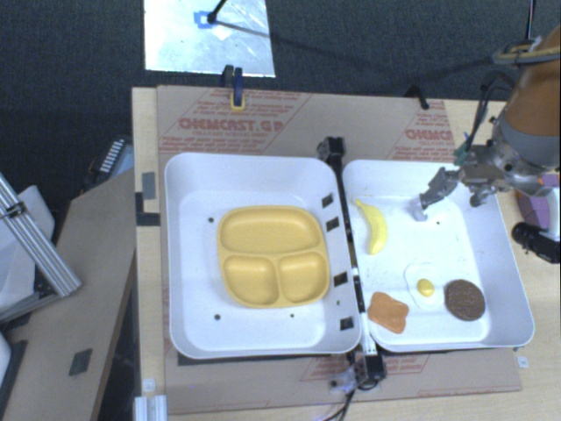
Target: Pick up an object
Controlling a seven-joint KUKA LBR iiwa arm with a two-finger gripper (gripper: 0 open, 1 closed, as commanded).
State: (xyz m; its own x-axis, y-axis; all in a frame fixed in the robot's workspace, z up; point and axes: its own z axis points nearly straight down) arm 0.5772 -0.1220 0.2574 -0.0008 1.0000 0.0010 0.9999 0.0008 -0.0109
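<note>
Overhead, the claw [429, 202] hovers near the banana [374, 226].

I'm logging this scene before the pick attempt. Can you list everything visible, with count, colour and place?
shallow white plastic bins: two, white, side by side on bench
yellow three-compartment plate: one, left bin centre
yellow toy banana: one, right bin, upper left
toy fried egg: one, white with yellow yolk, right bin
brown round toy patty: one, right bin, lower right
orange toy piece: one, right bin, lower left
pincer: one, grey, over right bin, holding nothing
</note>
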